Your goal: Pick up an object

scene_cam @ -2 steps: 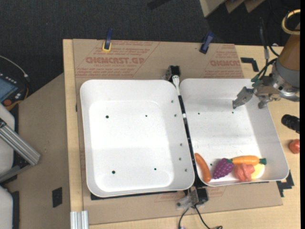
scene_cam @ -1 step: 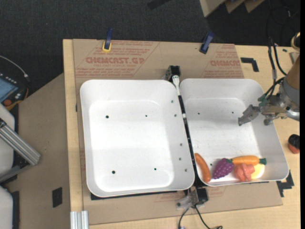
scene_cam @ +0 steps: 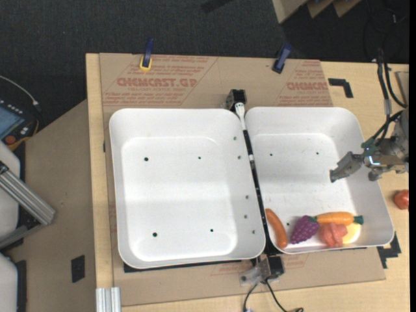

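Observation:
Several toy foods lie along the front edge of the right bin: an orange sausage-like piece, a purple bunch of grapes, a carrot, a red piece and a yellow piece. My gripper hangs over the right side of that bin, behind the carrot and apart from all the toys. Nothing shows in its grasp.
The left bin sits beside the right one, with a black divider strip between them. A small red object lies outside the bins at the far right. Clamps hold the cardboard base at the back.

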Motion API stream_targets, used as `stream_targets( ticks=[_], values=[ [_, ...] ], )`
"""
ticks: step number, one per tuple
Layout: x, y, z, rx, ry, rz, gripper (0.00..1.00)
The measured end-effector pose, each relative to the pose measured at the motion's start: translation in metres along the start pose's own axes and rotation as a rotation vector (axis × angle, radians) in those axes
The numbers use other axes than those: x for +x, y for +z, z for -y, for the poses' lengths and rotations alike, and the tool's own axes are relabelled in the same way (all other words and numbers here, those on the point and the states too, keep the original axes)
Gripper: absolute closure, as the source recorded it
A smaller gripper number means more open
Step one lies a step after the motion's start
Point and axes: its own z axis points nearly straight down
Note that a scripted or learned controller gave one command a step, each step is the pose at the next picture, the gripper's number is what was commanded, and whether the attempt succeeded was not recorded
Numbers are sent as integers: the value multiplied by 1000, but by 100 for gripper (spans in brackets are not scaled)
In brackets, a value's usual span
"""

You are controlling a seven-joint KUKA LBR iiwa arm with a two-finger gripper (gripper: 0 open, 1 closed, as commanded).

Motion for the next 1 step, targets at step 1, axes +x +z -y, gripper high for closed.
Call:
stream_targets(
  ticks=[1],
  values=[
    [-2, -125, -3, -12, 1, 6, 0]
  ],
)
